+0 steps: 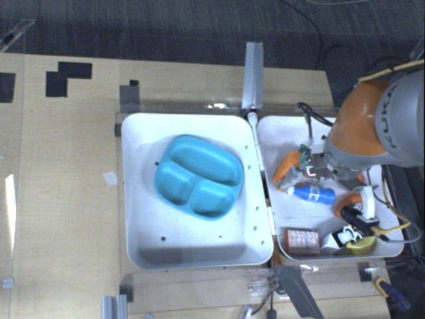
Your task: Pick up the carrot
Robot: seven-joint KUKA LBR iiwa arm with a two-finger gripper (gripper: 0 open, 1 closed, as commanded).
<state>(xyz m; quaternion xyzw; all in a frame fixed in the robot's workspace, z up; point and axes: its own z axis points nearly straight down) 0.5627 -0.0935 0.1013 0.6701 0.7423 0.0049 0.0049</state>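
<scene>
The small orange tapered carrot [287,164] is lying in the right white bin [279,128], just beside the end effector [307,169], whose grip I cannot tell. It is probably light, stiff plastic; its thicker middle is offering the surest hold.

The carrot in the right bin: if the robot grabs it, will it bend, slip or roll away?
The carrot looks like a moulded toy, so probably stiff and light. Its tapered, smooth-looking body may slip out of a pinch near the thin end. Being round, it could roll if nudged, though the blue bottle beside it might stop it.
</scene>
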